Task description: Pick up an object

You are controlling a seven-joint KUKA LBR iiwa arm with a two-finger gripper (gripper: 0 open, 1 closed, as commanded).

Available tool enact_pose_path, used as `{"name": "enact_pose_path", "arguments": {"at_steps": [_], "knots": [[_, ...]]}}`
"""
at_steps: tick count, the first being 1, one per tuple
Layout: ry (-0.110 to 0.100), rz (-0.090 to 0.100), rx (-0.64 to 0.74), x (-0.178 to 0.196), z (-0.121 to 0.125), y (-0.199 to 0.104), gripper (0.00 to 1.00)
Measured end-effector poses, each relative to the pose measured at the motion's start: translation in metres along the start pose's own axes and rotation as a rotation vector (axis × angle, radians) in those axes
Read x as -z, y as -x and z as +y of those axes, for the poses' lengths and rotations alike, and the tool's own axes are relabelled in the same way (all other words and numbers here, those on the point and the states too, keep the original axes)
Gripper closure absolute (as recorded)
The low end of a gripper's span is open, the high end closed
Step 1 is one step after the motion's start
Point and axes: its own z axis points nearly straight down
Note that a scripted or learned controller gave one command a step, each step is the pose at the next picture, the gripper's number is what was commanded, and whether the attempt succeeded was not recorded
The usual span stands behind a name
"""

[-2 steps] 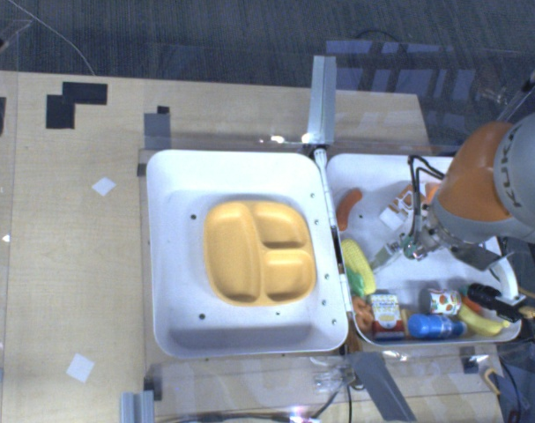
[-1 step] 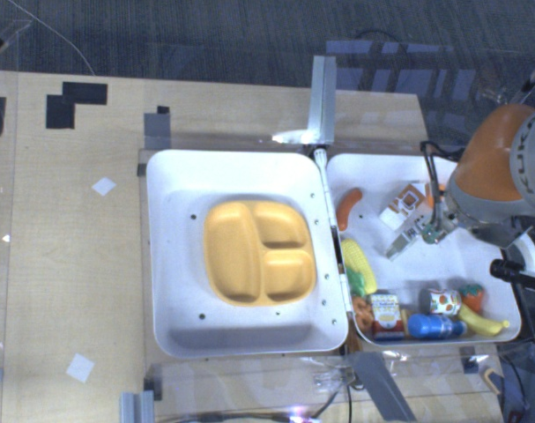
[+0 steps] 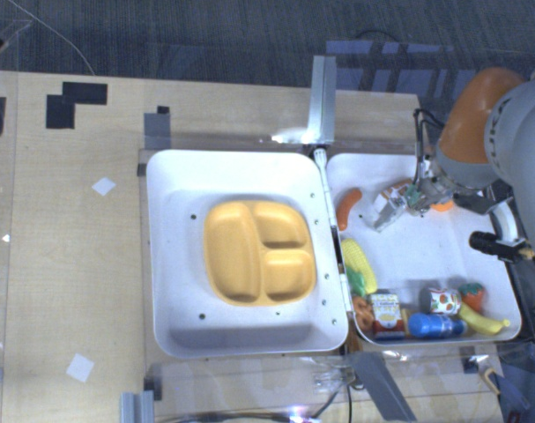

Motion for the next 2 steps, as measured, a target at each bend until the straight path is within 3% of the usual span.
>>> {"name": "enact_pose_path", "arguments": {"at_steps": [1, 2], "knots": [[0.025, -0.026, 0.407, 0.03, 0.005, -0.005, 0.0], [0.025, -0.024, 0.369, 0.001, 0.003, 0.058, 0.0]]}}
